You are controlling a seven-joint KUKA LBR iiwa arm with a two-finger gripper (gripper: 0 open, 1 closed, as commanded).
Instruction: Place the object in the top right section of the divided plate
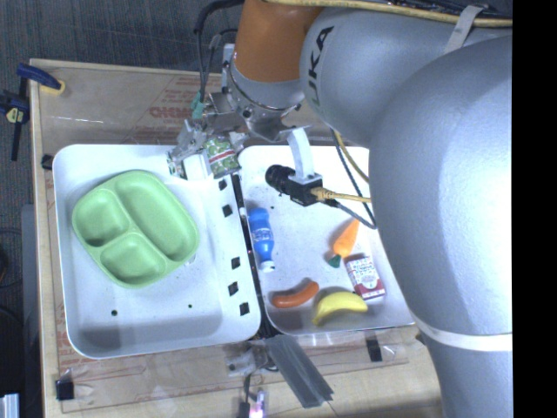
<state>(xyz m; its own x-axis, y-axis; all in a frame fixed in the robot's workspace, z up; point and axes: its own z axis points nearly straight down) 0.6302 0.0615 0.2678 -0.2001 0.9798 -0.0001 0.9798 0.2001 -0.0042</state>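
A light green divided plate [133,226] with three sections lies in the left bin [87,329]. My gripper [193,155] hangs over that bin's far right corner, just beyond the plate's upper right rim. I see no object in it. A small green and white piece [223,158] shows at the gripper's right side; I cannot tell what it is. In the right bin [383,319] lie a blue bottle [260,236], an orange carrot [345,238], a red and white box [364,276], a brown sausage [294,296] and a yellow banana [339,306].
The arm's grey body covers the right side of the view and part of the right bin. A black fitting with a yellow cable [293,184] hangs over the right bin's far end. The ridge between the bins [244,259] runs just right of the plate.
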